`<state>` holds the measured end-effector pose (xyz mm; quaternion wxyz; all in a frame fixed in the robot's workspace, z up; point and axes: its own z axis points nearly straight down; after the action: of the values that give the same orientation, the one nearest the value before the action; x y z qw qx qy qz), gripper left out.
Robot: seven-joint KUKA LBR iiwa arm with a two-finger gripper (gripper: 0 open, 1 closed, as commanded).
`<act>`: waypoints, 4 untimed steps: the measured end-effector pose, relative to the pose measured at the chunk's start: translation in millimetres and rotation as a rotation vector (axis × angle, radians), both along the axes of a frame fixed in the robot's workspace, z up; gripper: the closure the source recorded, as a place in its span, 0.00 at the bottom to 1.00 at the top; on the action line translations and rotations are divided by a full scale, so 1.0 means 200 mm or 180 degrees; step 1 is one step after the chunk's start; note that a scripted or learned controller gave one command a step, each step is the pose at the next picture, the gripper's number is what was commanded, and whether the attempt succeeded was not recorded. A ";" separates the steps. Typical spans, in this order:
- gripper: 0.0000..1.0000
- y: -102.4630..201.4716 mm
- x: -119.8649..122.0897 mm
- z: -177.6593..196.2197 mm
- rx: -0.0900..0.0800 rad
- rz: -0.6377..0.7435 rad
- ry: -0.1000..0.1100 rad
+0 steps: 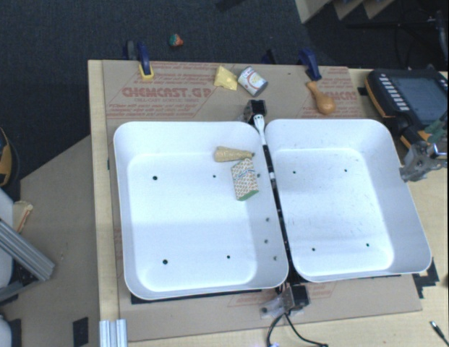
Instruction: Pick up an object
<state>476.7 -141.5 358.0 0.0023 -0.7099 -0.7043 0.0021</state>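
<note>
My gripper (421, 159) sits at the right bin's (369, 259) far edge — grip state I can't tell. Targets lie in the left bin (173, 266): packet (244, 178), cone (232, 154), touching. I'd drop squarely over the packet — away from the wall.

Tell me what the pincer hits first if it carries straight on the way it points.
Probably the rim of the right bin: the pincer sits just outside it, seemingly aimed left. Height and tilt are unclear, so it might clear the rim and meet the bin's floor instead.
</note>
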 end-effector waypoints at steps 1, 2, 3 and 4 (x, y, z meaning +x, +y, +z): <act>1.00 0.23 0.01 -0.48 0.0011 0.0038 0.0013; 1.00 0.04 0.29 0.18 -0.0024 0.0027 -0.0083; 1.00 0.16 0.37 -0.34 0.0008 0.0033 0.0010; 1.00 -0.43 0.26 0.01 -0.0032 -0.0009 -0.0051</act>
<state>529.6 -227.1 359.6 -0.0068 -0.7109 -0.7032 0.0000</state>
